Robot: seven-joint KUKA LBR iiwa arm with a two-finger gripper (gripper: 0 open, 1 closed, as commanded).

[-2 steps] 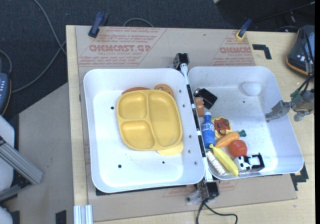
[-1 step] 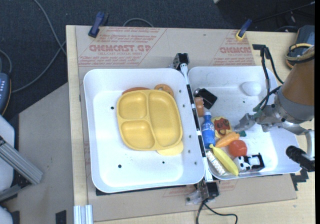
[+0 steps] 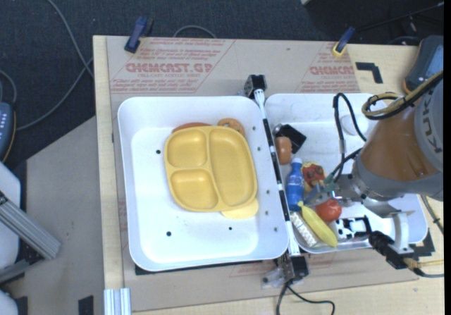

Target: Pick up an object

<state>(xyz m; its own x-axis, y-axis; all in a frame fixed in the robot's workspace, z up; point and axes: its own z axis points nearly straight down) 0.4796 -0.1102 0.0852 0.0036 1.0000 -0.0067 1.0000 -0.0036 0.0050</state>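
The right bin [image 3: 310, 106] holds a small heap of objects along its left side. Among them are a red tomato-like ball [image 3: 329, 209], a yellow banana [image 3: 317, 225], a blue bottle [image 3: 294, 184], an orange-brown piece [image 3: 283, 149], a black block [image 3: 293, 137] and a small multicoloured toy [image 3: 313, 174]. My gripper [image 3: 337, 196] hangs low over the front of this bin, right above the red ball and beside the toy. The grey wrist [image 3: 384, 187] and orange band [image 3: 394, 144] cover much of the bin's right half.
In the left bin [image 3: 141, 187] lies a yellow divided plate [image 3: 210, 168], with an orange-brown item [image 3: 229, 124] peeking out behind it. A black-and-white patterned piece [image 3: 352, 227] sits at the right bin's front. Black cables [image 3: 343, 123] loop beside the arm.
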